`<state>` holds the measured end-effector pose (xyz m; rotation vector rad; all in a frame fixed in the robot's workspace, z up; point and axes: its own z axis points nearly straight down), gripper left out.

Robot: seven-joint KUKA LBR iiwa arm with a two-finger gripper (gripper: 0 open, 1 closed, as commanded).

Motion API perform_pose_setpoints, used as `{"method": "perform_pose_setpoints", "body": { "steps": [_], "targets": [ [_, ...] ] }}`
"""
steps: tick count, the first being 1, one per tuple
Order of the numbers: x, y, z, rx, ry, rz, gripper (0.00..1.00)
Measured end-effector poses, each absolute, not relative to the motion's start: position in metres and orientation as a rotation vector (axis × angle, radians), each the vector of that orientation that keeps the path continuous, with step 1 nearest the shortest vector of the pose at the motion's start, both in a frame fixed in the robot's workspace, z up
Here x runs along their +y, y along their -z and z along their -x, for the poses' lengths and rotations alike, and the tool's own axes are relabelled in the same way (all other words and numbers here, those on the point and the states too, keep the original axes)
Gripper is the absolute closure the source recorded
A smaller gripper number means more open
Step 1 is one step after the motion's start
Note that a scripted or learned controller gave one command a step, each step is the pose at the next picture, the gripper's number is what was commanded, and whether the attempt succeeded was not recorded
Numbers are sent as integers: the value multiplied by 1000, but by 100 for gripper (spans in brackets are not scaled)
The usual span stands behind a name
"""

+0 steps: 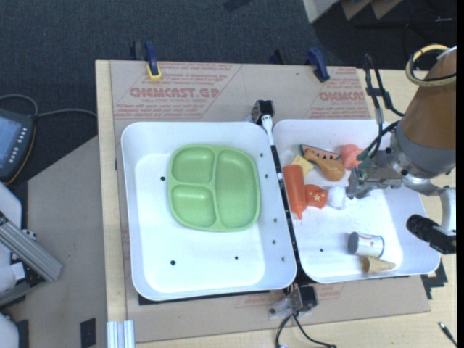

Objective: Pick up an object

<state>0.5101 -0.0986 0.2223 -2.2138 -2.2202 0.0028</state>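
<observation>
Illumination is even and fairly bright from overhead, with the two white bins point(217, 281) rendered near-white but not blown out, and only soft, short shadows under their rims. The dark floor beyond the bins' far edge reads dim and grainy. Focus is acceptable at the bins; detail softens on the arm point(431, 118) to their right, and overall resolution is low.

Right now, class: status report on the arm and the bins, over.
Gripper low in right bin, fingers unclear. White ball beside it, nothing seen held. Orange bottle and grey cup nearby. Green plate in left bin.
</observation>
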Motion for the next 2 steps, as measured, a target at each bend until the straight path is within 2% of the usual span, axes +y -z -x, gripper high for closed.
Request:
{"method": "perform_pose_setpoints", "body": {
  "steps": [1, 2],
  "targets": [
    [-68, -219, -488, -2221, -2, 2216, 100],
    [-73, -234, -487, -2223, 3, 2225, 100]
  ]
}}
